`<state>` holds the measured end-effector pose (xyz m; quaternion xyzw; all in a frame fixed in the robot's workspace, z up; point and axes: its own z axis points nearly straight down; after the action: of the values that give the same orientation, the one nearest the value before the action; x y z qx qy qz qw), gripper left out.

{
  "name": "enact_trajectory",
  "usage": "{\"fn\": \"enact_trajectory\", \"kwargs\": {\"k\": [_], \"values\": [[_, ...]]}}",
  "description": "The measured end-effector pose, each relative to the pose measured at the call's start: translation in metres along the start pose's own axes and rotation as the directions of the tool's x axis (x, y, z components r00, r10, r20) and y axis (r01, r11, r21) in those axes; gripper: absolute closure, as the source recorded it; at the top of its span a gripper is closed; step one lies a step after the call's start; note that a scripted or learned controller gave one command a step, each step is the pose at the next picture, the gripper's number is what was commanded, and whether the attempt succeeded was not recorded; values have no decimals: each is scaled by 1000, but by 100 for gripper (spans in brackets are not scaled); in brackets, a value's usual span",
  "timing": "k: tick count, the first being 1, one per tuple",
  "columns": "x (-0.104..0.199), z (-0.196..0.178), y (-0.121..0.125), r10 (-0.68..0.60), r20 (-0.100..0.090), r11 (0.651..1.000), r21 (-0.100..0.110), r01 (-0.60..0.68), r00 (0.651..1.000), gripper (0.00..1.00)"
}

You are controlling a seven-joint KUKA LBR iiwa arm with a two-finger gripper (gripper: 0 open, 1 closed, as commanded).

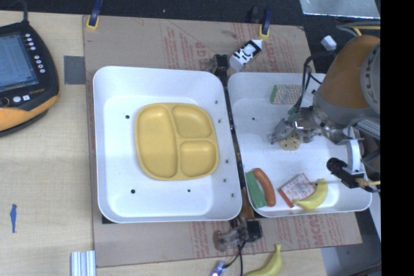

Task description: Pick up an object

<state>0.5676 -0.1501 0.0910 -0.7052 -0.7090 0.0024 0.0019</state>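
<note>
Two shallow white bins sit side by side on the surface, over a sheet of cardboard (194, 42). The left bin (113, 197) holds a yellow divided plate (176, 140) at its centre. In the right bin (259, 113), the arm's end effector (290, 132) reaches in from the right of the frame and hangs low at mid-bin, directly over a small round tan cookie-like item (290, 143); whether it is clenched or released cannot be told. A green-and-white packet (283, 94) lies toward the bin's upper edge. Along the lower edge lie a red sausage (264, 185) beside a green block (255, 191), a red-and-white packet (297, 188), and a banana (313, 197) touching that packet. A second banana (269, 263) lies outside the bins at the bottom of the frame. A teach pendant (22, 74) rests at the far left.
</note>
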Motion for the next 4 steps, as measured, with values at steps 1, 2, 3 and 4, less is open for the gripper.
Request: {"fn": "enact_trajectory", "kwargs": {"k": [1,2,3,4], "values": [[-1,-2,74,3,-2,1000,-4,-3,1000,0],[1,-22,35,2,0,1000,-2,-2,1000,0],[2,-1,20,0,0,1000,-1,0,1000,0],[1,-12,20,-1,1,1000,0,1,1000,100]]}}
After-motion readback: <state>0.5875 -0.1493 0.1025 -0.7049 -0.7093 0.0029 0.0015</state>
